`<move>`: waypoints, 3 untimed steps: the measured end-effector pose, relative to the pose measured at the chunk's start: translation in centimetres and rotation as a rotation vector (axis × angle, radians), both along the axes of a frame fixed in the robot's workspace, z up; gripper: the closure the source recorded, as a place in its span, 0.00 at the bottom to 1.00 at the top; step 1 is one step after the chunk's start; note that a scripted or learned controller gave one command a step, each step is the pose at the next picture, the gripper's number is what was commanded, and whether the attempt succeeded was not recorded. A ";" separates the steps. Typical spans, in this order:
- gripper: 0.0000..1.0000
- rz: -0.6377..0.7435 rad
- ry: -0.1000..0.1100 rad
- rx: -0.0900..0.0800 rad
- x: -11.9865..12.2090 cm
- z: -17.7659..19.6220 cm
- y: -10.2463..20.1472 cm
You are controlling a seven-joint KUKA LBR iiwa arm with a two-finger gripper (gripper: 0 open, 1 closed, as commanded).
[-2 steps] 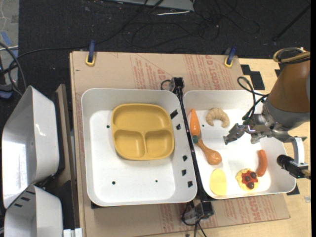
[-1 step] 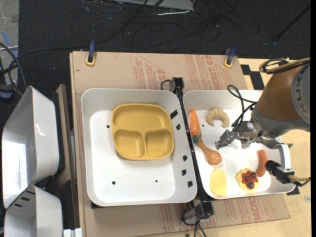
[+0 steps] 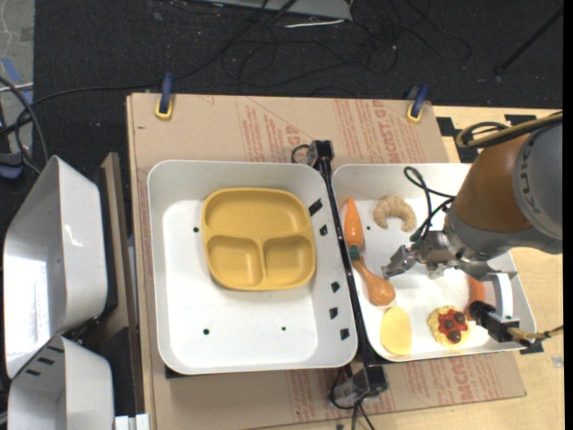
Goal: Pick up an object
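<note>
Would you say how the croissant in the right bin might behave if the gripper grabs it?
The croissant looks like moulded toy food, so probably light and stiff. Its curved, ridged form may pivot or slip between fingers. It lies flat, so it seems unlikely to roll.

A divided tray is lying in the left bin. In the right bin, a carrot and spoon are lying along the left wall, a croissant behind, a pizza slice in front.

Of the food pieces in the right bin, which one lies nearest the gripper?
The orange spoon, its bowl just left of the gripper. The croissant, carrot, yellow slice and pizza piece lie farther off.
</note>
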State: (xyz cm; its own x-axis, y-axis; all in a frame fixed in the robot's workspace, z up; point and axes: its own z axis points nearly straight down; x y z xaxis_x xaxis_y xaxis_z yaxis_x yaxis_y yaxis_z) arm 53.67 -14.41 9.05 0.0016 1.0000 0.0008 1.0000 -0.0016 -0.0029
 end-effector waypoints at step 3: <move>1.00 0.004 -0.008 -0.003 0.0 11.5 0.1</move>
